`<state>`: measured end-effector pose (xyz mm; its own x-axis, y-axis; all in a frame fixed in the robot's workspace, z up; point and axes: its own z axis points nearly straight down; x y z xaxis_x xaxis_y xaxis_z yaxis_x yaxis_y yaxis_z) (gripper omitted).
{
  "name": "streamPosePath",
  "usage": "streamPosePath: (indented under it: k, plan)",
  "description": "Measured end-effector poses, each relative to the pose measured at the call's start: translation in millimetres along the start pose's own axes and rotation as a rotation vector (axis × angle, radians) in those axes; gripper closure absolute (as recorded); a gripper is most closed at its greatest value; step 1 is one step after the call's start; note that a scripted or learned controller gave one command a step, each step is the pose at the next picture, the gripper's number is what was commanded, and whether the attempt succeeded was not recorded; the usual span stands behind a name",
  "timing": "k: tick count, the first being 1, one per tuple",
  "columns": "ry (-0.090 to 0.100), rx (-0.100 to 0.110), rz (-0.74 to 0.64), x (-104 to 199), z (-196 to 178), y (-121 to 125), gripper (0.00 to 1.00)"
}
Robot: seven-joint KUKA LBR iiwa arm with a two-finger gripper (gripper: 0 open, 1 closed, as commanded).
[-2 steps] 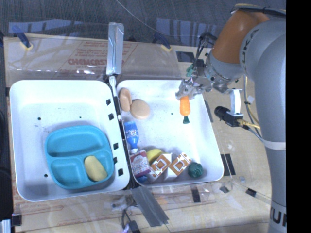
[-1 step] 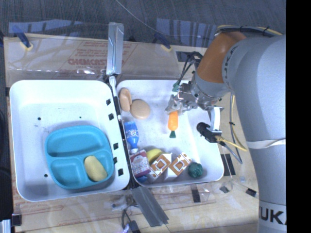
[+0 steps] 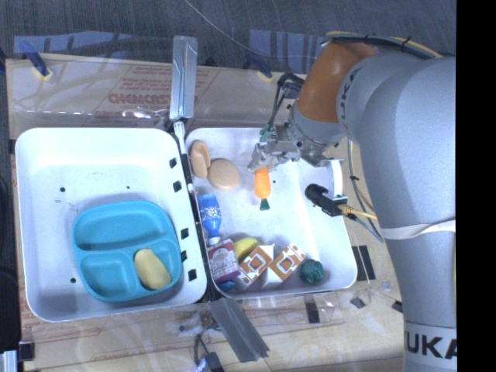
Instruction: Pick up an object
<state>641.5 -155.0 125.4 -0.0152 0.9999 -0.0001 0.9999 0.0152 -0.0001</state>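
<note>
My gripper point(image 3: 269, 155) hangs over the back of the right bin point(image 3: 329, 242). Just in front of it and touching its lower end is an orange carrot point(image 3: 263, 183), its green tip pointing toward the bin's front. Whether the carrot is held or simply lies on the bin floor cannot be made out. Left of the gripper lie a tan oblong roll point(image 3: 200, 159) and a round beige bun point(image 3: 224, 173), both against the bin's left wall.
Along the right bin's front are a blue bottle point(image 3: 208, 211), a red carton point(image 3: 223, 263), a yellow banana point(image 3: 246, 246), two patterned boxes point(image 3: 256, 264) point(image 3: 287, 261) and a green lump point(image 3: 311, 270). The left bin point(image 3: 46, 161) holds a blue divided plate point(image 3: 116, 235) with a yellow lemon point(image 3: 153, 268).
</note>
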Motion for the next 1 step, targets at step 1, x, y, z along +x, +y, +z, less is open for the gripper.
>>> streamPosePath:
  k: [1]
  plan:
    - [-0.002, -0.005, -0.130, 13.4, -80.0, -17.6, 1.00]
